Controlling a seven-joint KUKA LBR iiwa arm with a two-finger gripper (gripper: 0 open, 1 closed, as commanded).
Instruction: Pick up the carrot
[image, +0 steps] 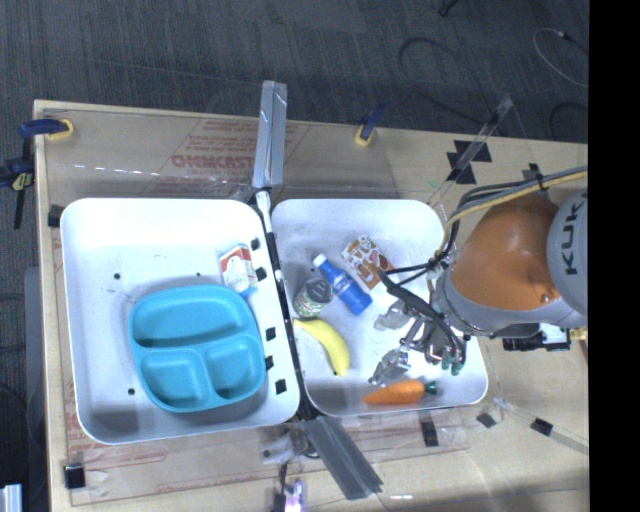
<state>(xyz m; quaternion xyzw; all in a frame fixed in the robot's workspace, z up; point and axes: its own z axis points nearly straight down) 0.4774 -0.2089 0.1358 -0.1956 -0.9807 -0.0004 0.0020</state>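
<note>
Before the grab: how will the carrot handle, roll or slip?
The carrot looks stiff and tapered, so it probably rolls in an arc if nudged. It lies against the bin's near wall, which may block one finger. Its smooth skin could slip from the gripper.

Arm (520, 265) cut off at rt edge.

On the bench (150, 150) you have two white bins side by side. In the left bin (100, 240) you'll see a blue divided tray (195, 345) with three compartments, and a small red-and-white carton (236, 268) just beside its upper right corner. In the right bin (400, 220) you'll find a banana (330, 343), a blue bottle (342, 285), a dark round can (313, 297) touching the bottle, and a patterned packet (366, 260).
</note>
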